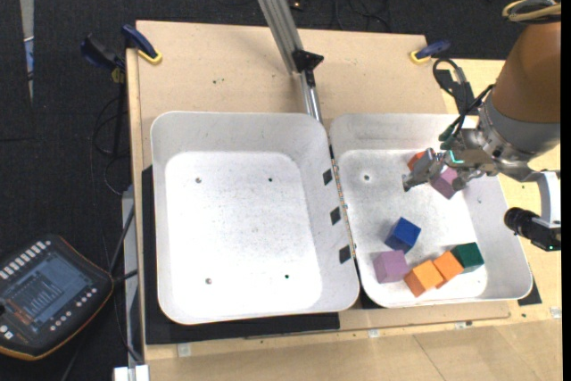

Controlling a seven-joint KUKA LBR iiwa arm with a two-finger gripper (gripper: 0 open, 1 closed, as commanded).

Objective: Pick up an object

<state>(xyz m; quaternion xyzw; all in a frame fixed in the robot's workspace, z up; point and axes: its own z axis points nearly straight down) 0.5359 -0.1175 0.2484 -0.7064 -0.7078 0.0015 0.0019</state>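
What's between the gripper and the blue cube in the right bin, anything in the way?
Nothing visible blocks it. The gripper sits over the right bin, with a purple block and an orange piece right at it. The blue cube lies below-left in the image, across bare bin floor, apart from the other blocks.

No text, label, brand or number can be read. The pendant at lower left has a lit screen, but its contents are too blurred to make out.
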